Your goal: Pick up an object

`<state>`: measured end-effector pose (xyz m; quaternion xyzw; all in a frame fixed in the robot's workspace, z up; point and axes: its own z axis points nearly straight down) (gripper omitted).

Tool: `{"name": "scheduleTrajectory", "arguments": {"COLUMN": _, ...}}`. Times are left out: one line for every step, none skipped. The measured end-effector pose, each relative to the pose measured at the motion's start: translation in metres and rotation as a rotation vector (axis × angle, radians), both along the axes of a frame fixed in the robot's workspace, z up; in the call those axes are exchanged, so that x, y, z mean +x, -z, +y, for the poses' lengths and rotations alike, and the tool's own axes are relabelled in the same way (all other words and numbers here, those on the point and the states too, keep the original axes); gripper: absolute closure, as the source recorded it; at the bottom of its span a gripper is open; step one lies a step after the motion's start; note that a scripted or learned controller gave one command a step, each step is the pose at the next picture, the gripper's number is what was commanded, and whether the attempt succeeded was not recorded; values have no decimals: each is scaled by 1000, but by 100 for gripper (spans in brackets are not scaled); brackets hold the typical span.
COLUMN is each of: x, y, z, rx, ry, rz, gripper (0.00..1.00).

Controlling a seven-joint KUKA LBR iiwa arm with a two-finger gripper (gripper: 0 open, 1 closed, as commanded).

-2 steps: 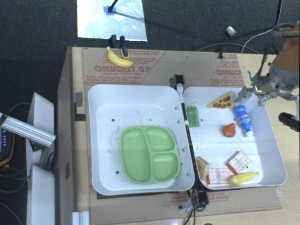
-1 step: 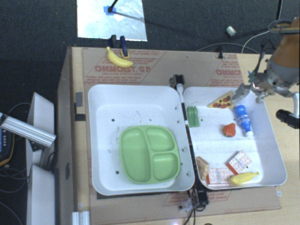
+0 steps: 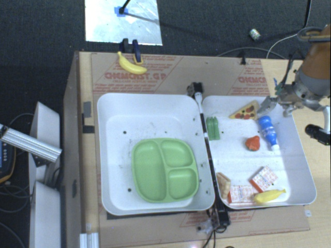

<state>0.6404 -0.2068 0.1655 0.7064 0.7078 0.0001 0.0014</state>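
My gripper (image 3: 279,103) hangs over the far right corner of the right bin (image 3: 300,159), below the grey wrist and orange band. It is just right of a toy pizza slice (image 3: 245,111) and above a blue bottle (image 3: 267,132) lying in the bin. A red fruit-like piece (image 3: 253,143) sits left of the bottle. Along the bin's left wall lies a green block (image 3: 212,127). Near the front are a bread piece (image 3: 223,184), two red-and-white packets (image 3: 264,179), (image 3: 239,192) and a small yellow banana (image 3: 270,195). I see nothing held.
The left bin (image 3: 116,138) holds a green divided plate (image 3: 165,169). Another banana (image 3: 131,64) lies on the cardboard behind the bins. A black clip (image 3: 196,90) sits at the divider's far end. Cables run at the back right.
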Motion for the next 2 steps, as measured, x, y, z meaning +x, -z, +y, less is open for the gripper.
{"name": "scheduleTrajectory", "arguments": {"x": 29, "y": -31, "z": 0, "rx": 0, "ry": -2, "rz": -4, "gripper": 0}}
{"name": "scheduleTrajectory", "arguments": {"x": 29, "y": -6, "z": 1, "rx": 0, "ry": -2, "rz": -1, "gripper": 0}}
